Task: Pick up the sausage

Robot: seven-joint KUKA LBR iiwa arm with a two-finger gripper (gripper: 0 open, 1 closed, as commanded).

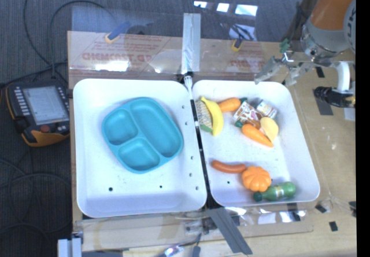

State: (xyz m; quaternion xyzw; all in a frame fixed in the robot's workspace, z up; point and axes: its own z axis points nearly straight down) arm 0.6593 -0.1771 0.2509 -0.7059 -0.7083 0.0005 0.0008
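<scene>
Two bins sit side by side on the worktop (pixel 324 151). The left bin (pixel 87 151) holds a tray (pixel 142 133). In the right bin (pixel 298 151), the sausage (pixel 228 166) lies just left of the pumpkin (pixel 256 178), with a banana (pixel 213 115) behind.

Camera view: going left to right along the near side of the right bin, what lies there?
Sausage → orange pumpkin → green bottle. The pumpkin touches the sausage's right end; the bottle sits below and right of the pumpkin.

Bright, even light; glare on clear plastic (pixel 225 10).
</scene>
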